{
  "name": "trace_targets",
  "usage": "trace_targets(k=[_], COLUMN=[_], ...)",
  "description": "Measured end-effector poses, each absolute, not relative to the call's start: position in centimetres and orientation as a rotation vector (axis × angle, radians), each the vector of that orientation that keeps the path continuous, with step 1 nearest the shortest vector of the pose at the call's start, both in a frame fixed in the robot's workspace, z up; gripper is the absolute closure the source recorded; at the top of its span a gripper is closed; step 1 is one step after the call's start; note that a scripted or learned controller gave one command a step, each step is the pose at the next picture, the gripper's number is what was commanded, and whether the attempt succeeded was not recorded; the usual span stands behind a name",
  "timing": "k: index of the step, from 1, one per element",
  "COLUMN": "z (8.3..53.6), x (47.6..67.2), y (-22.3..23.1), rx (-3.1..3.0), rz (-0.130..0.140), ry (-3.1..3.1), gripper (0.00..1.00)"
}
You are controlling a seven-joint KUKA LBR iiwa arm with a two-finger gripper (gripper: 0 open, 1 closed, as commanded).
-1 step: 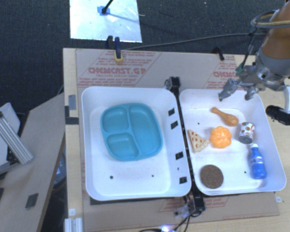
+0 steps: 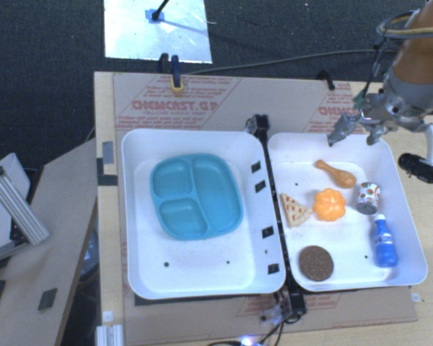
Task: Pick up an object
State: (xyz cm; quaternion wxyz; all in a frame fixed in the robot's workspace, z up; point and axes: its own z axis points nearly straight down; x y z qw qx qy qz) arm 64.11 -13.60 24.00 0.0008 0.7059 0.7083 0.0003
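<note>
Pincer (image 2: pixel 359 130) hung open and empty at the right bin's (image 2: pixel 413 254) twelve o'clock rim; I judged nothing picked, drumstick (image 2: pixel 336 172) nearest.

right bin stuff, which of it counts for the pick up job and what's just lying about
Part of the job:
gripper, open, above the right bin's far edge
drumstick
pumpkin
pizza slice
brown cookie
small can
blue bottle

Just lying about:
blue divided plate in the left bin
blue and yellow clamp on the bench's far edge
</note>
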Motion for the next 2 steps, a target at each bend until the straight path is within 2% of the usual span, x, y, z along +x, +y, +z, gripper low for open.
trace_targets(k=[2], z=[12.7], x=[64.4], y=[-14.0], rx=[2.221], rz=[-0.002], ry=[2.223], gripper=[0.00])
